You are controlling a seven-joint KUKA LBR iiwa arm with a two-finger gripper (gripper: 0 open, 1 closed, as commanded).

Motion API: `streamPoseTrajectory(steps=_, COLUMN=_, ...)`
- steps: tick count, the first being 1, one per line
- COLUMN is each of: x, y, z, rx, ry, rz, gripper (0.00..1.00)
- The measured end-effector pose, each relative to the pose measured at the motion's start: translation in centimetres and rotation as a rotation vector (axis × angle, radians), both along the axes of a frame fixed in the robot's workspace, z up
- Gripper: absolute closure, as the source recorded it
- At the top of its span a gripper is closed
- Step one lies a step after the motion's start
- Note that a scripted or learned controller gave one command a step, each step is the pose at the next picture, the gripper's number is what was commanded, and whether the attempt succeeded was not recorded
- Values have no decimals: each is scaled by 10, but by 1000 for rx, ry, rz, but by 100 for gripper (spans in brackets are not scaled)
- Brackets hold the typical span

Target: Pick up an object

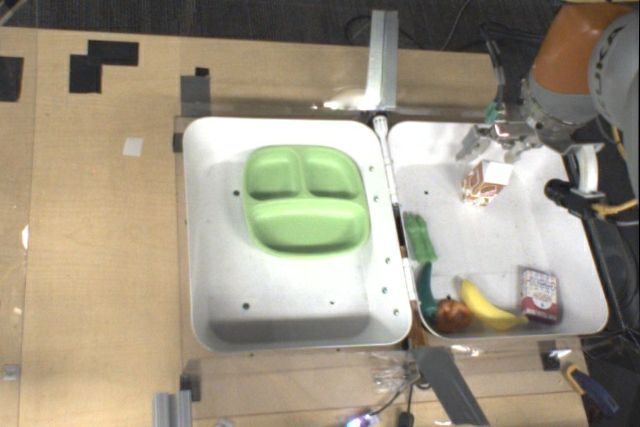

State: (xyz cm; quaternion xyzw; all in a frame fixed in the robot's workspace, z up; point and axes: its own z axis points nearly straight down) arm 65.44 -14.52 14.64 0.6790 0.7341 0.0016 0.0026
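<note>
Camera view, right bin (pixel 575 245): small carton (pixel 484 183), likely light, stiff; best gripped across flat sides. Gripper (pixel 497 137) hovered just beyond; fingers' state indiscernible.

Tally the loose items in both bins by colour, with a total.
Green: 2, the divided tray and the green toy
Yellow: 1, the banana
Red/brown: 1, the round fruit
Printed red-and-white: 2, the small carton and the box
Total: 6
</note>
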Motion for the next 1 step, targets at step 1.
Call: streamPoseTrajectory(steps=1, x=-8, y=-28, z=-50, rx=-1, ry=-1, rz=27, gripper=0)
